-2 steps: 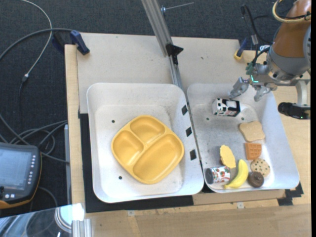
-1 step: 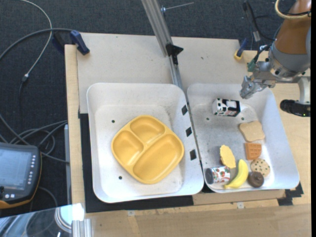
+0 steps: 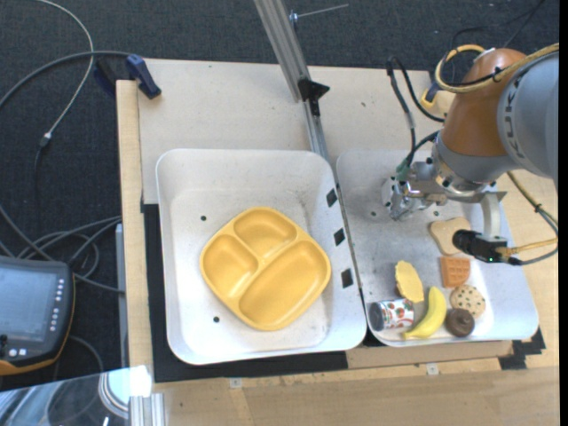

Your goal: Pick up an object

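where bins meet, yellow tray [image 3: 265, 267] left, banana [image 3: 429, 315] right

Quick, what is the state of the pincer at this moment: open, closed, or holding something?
Pincer: cannot be told. It sits low over the bare upper part of the right bin, apart from the food items lying nearer the camera.

We get one fixed overhead camera, slanted down, set back enough to take in both white bins [image 3: 177, 202], bench [image 3: 222, 105] and surrounding dark floor [image 3: 53, 105].
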Tool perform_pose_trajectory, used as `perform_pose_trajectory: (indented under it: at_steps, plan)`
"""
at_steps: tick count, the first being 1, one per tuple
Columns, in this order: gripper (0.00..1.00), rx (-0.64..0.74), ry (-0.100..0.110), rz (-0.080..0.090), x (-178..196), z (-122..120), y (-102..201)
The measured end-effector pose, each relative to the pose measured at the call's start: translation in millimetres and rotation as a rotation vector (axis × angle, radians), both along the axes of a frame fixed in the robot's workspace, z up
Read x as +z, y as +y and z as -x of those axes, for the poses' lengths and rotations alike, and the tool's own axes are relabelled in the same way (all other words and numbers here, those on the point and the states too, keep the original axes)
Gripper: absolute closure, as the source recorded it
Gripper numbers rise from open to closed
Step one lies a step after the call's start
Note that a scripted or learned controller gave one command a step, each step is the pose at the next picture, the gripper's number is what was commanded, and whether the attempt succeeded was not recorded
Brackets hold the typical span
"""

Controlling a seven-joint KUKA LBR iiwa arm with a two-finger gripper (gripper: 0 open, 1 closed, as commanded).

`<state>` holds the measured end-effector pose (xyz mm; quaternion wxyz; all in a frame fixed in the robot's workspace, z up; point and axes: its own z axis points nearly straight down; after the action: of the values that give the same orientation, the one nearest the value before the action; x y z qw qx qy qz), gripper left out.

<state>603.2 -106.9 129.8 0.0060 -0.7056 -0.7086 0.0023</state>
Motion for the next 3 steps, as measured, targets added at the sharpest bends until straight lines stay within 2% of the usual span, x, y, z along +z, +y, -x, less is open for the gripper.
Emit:
perform_pose_trajectory:
  at_steps: [1, 2, 3]
  plan:
    - [1.00, -0.006, -0.006, 0.003, -4.2, 18.5, -5.1]
    - [1.00, -0.005, -0.020, 0.006, 67.4, 36.7, -7.0]
    - [1.00, -0.005, -0.004, 0.002, 23.2, 59.2, 13.7]
